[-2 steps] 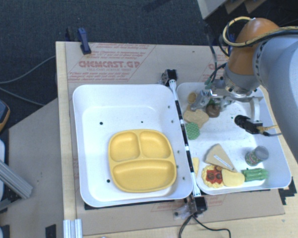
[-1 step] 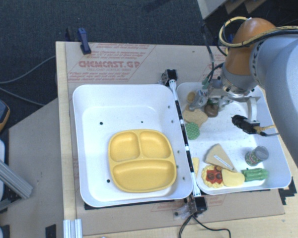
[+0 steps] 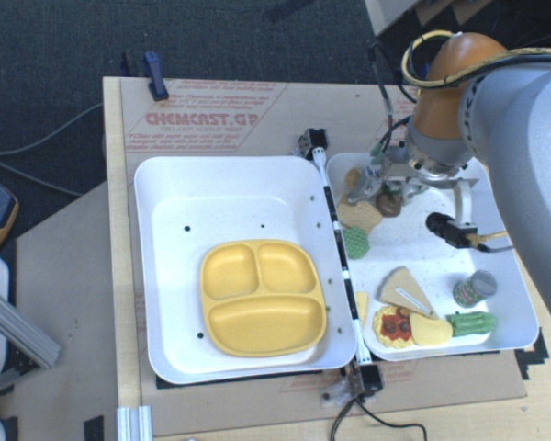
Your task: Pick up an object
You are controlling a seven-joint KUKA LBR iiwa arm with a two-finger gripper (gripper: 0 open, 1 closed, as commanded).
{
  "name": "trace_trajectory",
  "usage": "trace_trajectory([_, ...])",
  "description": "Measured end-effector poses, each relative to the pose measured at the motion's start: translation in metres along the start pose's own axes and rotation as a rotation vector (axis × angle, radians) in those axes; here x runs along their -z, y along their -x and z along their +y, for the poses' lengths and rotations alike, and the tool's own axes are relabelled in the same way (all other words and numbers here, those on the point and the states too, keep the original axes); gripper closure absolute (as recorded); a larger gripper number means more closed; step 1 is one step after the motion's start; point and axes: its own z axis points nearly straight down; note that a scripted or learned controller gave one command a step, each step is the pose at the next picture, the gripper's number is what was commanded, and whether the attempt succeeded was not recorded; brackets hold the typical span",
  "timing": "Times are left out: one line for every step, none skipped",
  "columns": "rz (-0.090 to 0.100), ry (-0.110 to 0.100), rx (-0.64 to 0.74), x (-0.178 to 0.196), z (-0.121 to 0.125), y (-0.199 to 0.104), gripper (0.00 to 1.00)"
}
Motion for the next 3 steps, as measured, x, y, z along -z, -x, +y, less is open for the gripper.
trace_trajectory([0.000, 0.000, 0.000, 0.0002, 0.0000, -0.0007, 0.00])
trace_trajectory([0.001, 0.000, 0.000, 0.0002, 0.0001, -0.0005, 0.00])
trace_trajectory([0.005, 0.000, 0.002, 0.0002, 0.0003, 0.0021, 0.00])
